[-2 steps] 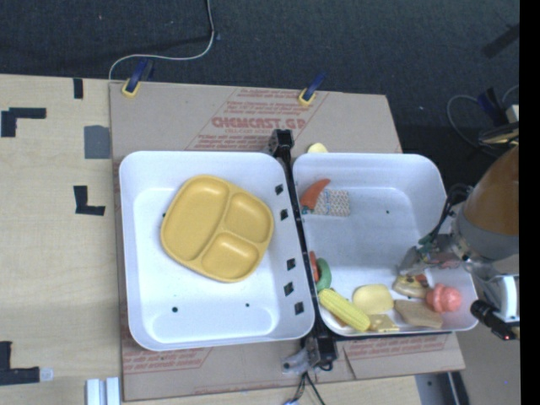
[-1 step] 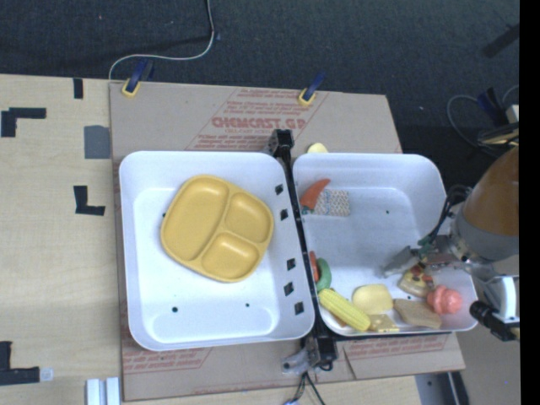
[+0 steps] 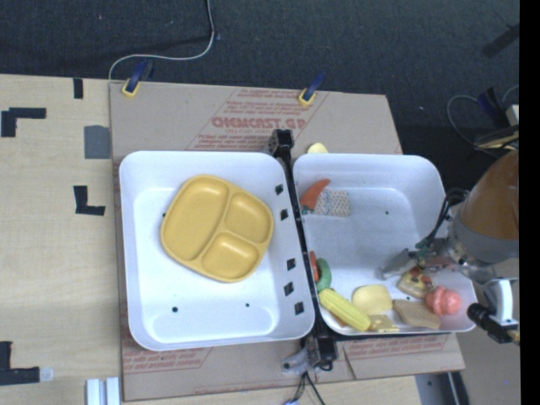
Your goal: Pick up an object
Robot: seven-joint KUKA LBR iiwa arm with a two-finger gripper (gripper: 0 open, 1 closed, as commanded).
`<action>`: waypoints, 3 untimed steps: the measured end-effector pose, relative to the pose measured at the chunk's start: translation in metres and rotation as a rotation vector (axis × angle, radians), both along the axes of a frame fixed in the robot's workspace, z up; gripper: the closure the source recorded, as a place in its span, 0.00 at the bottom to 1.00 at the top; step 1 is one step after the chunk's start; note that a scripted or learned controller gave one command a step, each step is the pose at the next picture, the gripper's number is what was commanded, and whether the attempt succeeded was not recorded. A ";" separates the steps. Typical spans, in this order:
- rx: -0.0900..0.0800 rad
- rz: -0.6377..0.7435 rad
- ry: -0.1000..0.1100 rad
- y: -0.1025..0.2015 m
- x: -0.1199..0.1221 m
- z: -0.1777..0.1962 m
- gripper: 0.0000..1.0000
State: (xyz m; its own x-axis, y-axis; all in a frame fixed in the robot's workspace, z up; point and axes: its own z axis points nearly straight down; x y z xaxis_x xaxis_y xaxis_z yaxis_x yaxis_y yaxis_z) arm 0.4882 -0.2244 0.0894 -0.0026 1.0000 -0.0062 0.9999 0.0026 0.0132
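Observation:
My gripper point(image 3: 403, 263) reaches in from the right, low over the front right part of the right bin point(image 3: 371, 169). It sits just above and left of a pizza slice toy point(image 3: 415, 284). Close by lie a pink round toy point(image 3: 445, 300), a tan bread piece point(image 3: 415, 314), a pale yellow round toy point(image 3: 371, 298) and a corn cob point(image 3: 344, 309). A red pepper toy point(image 3: 314, 194) and a small patterned white piece point(image 3: 336, 202) lie at the bin's back left. I see nothing lifted off the bin floor.
The left bin point(image 3: 143, 226) holds a yellow divided plate point(image 3: 218, 227). A red and green toy point(image 3: 320, 272) lies against the divider between the bins. A small yellow object point(image 3: 316, 149) rests outside, behind the right bin. The arm's orange band point(image 3: 499, 201) hangs over the bin's right wall.

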 end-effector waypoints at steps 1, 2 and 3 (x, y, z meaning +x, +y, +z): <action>-0.004 0.002 -0.001 0.074 0.031 0.000 0.00; 0.005 -0.004 0.003 0.005 -0.002 0.000 0.00; -0.003 0.003 -0.001 0.097 0.036 0.000 0.00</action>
State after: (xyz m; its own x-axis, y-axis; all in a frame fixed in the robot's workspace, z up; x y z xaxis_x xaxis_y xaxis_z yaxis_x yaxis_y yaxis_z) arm 0.5239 -0.1275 0.0894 -0.0060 0.9999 -0.0089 0.9999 0.0061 0.0147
